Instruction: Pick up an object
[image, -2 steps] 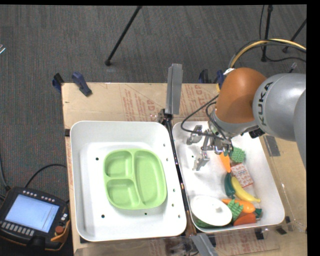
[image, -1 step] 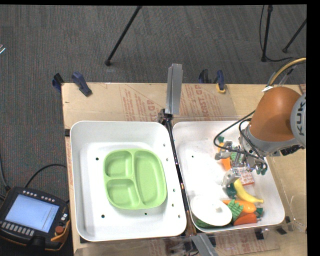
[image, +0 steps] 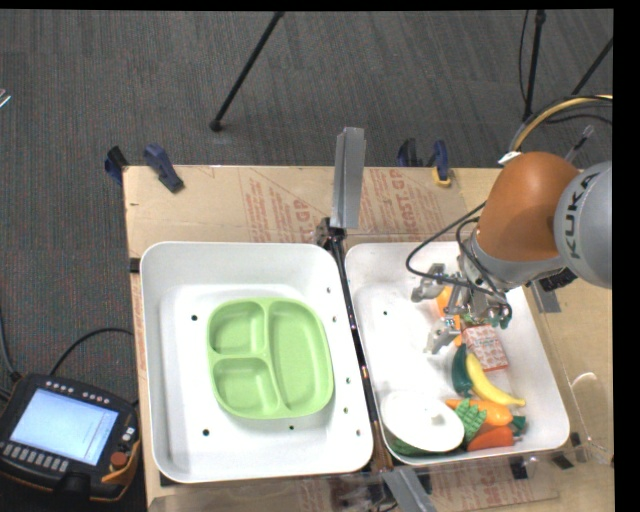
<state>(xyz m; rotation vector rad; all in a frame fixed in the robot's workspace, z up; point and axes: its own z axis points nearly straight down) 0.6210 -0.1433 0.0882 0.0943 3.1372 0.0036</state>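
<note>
The things to pick from lie heaped in the near corner of the right bin (image: 385, 262). A banana (image: 490, 382) lies slantwise on top of a dark green item (image: 461, 372). Just beyond the banana sits a small packet with red print (image: 485, 347). Nearer the front lie an orange toy (image: 488, 413) and a red-orange piece (image: 487, 437), touching each other, with a small dark green bit at the right end. A white disc (image: 425, 420) rests beside them to the left, on top of something green that peeks out under its front edge.

The tool (image: 458, 313) hangs over the far-right part of this bin, just above the heap. Its metal parts and a loop of black cable crowd together there, and an orange patch shows among them, but I cannot tell what that patch is. The packet lies right beside the tool's lower end; whether they touch I cannot tell. Whether the tool is spread or closed I cannot tell either, and nothing is plainly seen held in it.

The arm (image: 530, 205), with its orange band, comes in from the right.

The left bin (image: 165, 300) holds a light green tray with three compartments (image: 270, 358). Both bins stand side by side on the brown surface (image: 250, 195), with blue clamps along its far edge. A handheld control unit with a lit screen (image: 68, 432) lies at the lower left.
</note>
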